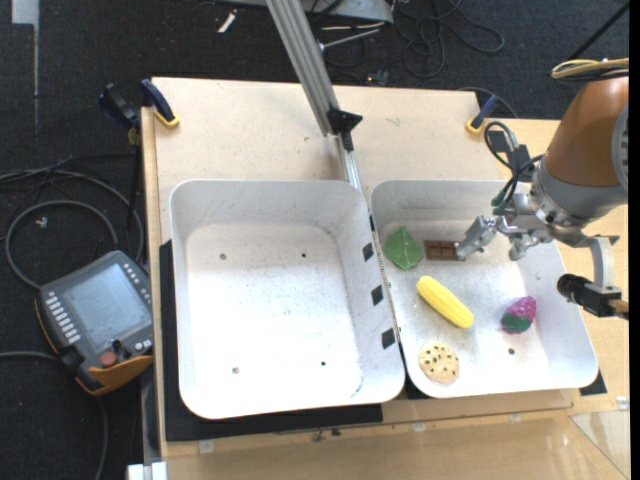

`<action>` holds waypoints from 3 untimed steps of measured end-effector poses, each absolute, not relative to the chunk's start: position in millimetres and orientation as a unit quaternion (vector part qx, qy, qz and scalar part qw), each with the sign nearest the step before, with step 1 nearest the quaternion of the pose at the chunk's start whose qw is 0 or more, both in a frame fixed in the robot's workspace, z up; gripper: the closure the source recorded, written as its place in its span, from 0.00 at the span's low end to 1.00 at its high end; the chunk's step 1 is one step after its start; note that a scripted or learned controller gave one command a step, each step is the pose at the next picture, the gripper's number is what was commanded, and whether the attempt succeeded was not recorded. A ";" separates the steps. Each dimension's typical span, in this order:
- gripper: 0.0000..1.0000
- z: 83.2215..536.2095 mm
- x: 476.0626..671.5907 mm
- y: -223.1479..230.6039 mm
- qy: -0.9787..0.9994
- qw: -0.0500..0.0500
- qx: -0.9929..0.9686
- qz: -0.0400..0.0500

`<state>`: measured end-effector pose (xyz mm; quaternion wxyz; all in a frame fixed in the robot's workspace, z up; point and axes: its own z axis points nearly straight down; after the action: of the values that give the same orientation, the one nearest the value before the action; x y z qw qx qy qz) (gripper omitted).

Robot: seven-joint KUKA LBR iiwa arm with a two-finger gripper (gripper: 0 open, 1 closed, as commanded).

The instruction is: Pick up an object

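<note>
The right bin (570, 363) holds several small objects. A green leaf-shaped piece (404, 248) lies by its left wall, with a brown chocolate bar (440, 251) just right of it. A yellow corn cob (445, 301) lies in the middle, a speckled cookie (438, 362) near the front, and a purple and green fruit (518, 314) to the right. My gripper (499, 242) hangs over the back of this bin, open, one fingertip (472, 244) close to the chocolate bar's right end. Nothing sits between the fingers.
The left bin (185, 268) stands beside the right one, divided from it by a ridge with black clips (378, 293). A slanted aluminium bar (305, 53) rises from the bench behind the bins. Yellow clamps (163, 108) grip the bench's back corners.
</note>
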<state>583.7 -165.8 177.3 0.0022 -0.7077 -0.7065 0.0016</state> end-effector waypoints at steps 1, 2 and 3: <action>0.00 119.0 585.5 -174.3 -0.706 0.002 -0.708 0.002; 1.00 133.3 587.5 -174.1 -0.707 -0.001 -0.708 0.000; 1.00 177.9 583.9 -170.9 -0.708 -0.002 -0.706 -0.001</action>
<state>583.9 -170.9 177.9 -0.0024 -0.7064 -0.7078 -0.0013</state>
